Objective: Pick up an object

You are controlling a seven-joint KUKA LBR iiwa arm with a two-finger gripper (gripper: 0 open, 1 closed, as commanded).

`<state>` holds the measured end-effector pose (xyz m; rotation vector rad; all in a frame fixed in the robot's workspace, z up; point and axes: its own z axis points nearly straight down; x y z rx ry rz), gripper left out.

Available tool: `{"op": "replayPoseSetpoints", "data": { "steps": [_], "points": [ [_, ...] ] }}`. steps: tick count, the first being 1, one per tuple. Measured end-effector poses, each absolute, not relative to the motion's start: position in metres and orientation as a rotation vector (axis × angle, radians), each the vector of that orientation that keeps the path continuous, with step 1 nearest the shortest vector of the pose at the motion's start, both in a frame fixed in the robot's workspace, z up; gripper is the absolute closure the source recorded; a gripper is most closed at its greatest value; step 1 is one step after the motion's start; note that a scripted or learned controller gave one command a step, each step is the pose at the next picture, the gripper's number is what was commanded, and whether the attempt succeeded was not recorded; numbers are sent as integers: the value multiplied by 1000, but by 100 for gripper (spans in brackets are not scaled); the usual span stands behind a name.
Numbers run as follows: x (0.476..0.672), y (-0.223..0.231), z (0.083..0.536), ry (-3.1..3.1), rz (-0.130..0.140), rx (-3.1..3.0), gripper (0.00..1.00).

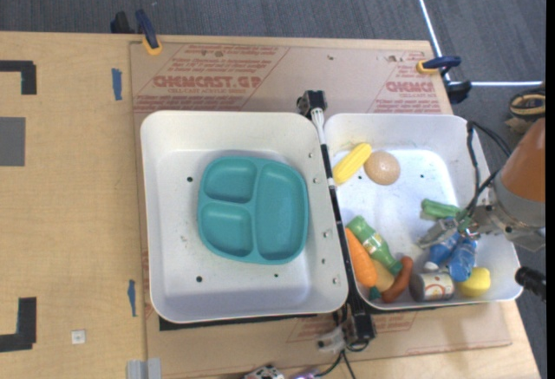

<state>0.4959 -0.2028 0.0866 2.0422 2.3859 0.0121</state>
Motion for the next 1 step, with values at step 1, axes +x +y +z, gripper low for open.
{"op": "replayPoseSetpoints", "data": {
  "steps": [1],
  "points": [
    [495, -206, 97, 2376, 6, 2044, 100]
  ]
}}
